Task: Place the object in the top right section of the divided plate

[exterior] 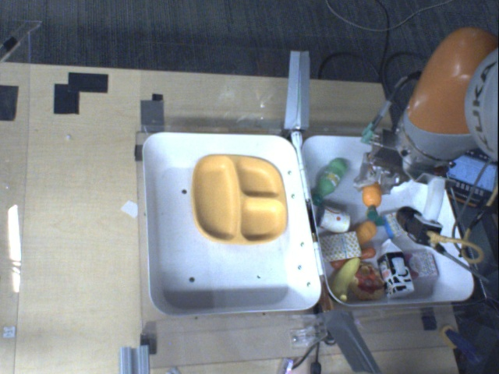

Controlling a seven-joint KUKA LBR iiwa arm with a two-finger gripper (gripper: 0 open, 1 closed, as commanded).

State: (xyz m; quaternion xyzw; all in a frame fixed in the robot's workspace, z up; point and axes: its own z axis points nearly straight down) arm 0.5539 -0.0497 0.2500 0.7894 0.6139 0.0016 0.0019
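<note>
Surface: pale wooden worktop point(70, 232), black tape marks point(78, 92) at its far left, dark carpet point(195, 14) beyond its far edge with a thin cable point(374, 10) looped on it. Two white bins sit side by side, and a grey metal bar point(296, 92) runs up from the seam between them.

Left bin point(171, 275): holds the yellow divided plate point(214, 197), roughly centred and lying flat. It has one long section on the left and two smaller ones stacked on the right.

Right bin point(343, 148): crowded. Green bottle point(330, 175) near the left wall, white rounded item point(335, 221) just below it, patterned pad point(341, 246), banana point(345, 275) at the near left corner, black-and-white carton point(396, 273) beside it, and an orange ball point(366, 231) mid-bin.

Arm point(437, 142): enters from the right, with the orange band point(456, 68) high over the right bin's far right corner and the wrist angled down and to the left. Pincer point(374, 181) is over the upper middle of the right bin.

Small orange object point(372, 196): sits directly at the pincer's tip, above the orange ball and well apart from the plate. Cannot tell whether the pincer is pinching it or merely touching it.
</note>
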